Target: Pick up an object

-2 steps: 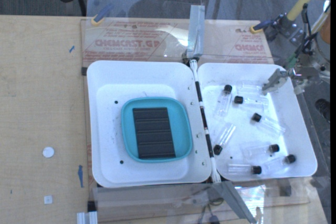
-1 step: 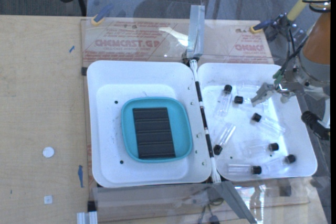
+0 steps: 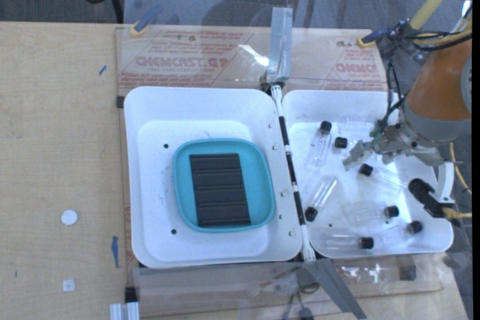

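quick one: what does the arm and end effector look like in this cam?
The arm comes in from the view's right: a rounded orange band above a grey wrist section. Below it, the gripper is a small grey metal assembly with slim fingers, seen over the right bin. Dark cables run along the arm's upper side, with a blue fitting near them. No readable markings are visible.

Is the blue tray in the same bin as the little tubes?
No, the blue tray sits in the left bin, while the clear tubes lie in the right bin.
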`<state>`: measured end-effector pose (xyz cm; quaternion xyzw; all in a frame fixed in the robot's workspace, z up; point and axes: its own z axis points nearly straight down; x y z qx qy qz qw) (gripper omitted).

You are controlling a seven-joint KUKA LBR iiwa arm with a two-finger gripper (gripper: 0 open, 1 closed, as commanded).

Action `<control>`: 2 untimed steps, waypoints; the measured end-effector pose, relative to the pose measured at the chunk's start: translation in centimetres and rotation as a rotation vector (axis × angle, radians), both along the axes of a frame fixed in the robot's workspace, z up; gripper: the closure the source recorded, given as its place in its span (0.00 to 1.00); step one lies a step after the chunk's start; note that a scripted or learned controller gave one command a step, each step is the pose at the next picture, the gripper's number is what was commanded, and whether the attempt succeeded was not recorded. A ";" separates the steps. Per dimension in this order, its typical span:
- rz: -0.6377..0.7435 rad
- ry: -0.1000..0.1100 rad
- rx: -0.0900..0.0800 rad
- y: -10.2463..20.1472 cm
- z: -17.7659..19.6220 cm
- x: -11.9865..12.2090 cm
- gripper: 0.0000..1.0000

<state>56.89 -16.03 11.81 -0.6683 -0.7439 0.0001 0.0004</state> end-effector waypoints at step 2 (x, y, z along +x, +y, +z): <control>0.001 -0.013 -0.002 -0.9 -1.9 -1.8 1.00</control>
